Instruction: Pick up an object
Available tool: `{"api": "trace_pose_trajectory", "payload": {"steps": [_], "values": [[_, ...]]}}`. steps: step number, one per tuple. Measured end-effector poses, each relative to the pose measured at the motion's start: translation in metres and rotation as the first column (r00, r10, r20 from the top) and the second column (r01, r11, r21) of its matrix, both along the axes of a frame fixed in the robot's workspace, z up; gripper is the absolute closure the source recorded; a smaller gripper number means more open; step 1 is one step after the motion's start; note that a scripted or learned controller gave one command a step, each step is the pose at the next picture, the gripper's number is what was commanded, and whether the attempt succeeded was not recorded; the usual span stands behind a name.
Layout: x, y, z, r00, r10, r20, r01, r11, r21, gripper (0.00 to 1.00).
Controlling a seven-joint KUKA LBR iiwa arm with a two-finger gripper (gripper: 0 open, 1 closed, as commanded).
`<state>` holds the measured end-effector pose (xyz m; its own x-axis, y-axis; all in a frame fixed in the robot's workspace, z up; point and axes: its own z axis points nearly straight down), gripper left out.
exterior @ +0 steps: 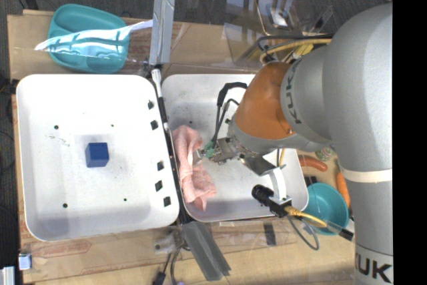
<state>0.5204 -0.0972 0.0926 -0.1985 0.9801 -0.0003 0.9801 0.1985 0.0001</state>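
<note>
Pink cloth (pixel 192 167): lies crumpled in the right bin (pixel 200 91), against that bin's left wall, running from mid-bin down toward the near edge. Hand (pixel 212 153) sits low over the right bin, its tip at the cloth's right edge, about level with the cloth's upper half. Cannot tell whether it touches the cloth; cannot tell whether the hand is spread or pressed together, as the wrist and cabling crowd the tip. Nothing visibly pinched. Arm (pixel 333 110) reaches in from the right, the orange band (pixel 263 107) above the bin's middle.

Blue cube (pixel 97 154) rests alone in the left bin (pixel 40 117), left of centre, well apart from the hand.

On the worktop (pixel 193 37) behind the left bin: a teal scoop (pixel 87 43). A teal bowl (pixel 327 207) sits beside the right bin's near right corner.
</note>
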Motion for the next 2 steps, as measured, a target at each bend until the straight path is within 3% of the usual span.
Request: {"api": "trace_pose_trajectory", "payload": {"steps": [1,2], "values": [[0.001,0.0,0.009,1.0,0.006,-0.001,-0.006,1.0,0.001,1.0],[0.039,0.043,0.099,0.996,-0.091,-0.003,0.091,0.996,0.0,1.0]]}}
